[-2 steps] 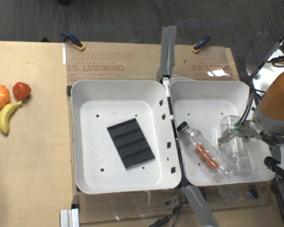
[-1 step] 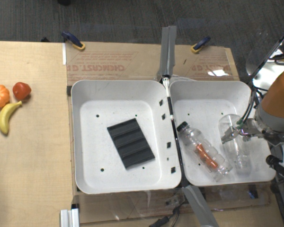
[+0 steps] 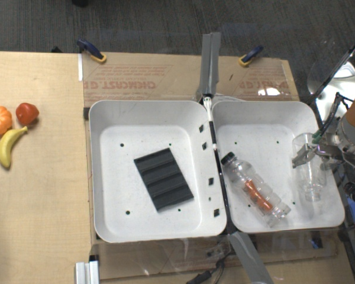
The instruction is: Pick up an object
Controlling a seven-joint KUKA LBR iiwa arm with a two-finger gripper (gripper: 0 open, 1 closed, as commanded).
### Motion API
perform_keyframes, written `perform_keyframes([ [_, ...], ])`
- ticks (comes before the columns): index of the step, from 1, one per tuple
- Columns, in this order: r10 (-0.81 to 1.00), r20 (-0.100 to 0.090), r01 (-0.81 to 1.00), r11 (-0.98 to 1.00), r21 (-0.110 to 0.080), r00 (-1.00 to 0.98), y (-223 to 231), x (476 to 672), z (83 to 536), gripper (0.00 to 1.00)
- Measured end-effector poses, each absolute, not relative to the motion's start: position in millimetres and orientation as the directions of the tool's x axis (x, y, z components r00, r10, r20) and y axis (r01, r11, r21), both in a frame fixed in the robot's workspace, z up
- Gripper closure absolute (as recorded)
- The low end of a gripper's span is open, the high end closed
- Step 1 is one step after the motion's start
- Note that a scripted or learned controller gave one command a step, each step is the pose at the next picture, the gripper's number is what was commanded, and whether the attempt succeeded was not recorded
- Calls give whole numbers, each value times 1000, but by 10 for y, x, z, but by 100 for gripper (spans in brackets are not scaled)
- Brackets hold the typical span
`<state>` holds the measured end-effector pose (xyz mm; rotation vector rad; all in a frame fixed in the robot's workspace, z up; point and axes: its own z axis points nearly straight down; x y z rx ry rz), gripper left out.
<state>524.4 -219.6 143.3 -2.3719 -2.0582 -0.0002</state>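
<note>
**Clear plastic cup at the gripper, no lift confirmed**

Clear plastic is met at the right side of the right bin point(image 3: 284, 114), where a transparent cup point(image 3: 309, 169) lies close to the bin's right wall. The gripper point(image 3: 312, 152) is placed at the cup's upper part, but its metal parts are seen through and against the clear wall, so how far it is opened, and whether anything is held, cannot be told. The task is judged to be at the grasping stage; lifting remains to be done. A clear bottle point(image 3: 254, 188) with a black cap lies diagonally nearby, and a black ridged block point(image 3: 163, 178) rests in the left bin point(image 3: 148, 112). The arm is cut off at the frame's right.
</note>
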Motion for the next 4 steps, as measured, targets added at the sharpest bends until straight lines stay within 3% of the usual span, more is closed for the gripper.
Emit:
perform_keyframes([
  [1,978,-1,978,-210,-2,210,-1391,5683,2152,100],
  [2,999,-2,999,35,-3,-35,-700,6340,1900,100],
  [3,999,-3,999,37,-5,-37,-704,6339,1978,100],
  [4,999,-2,999,49,-2,-49,-1317,6352,2779,100],
])
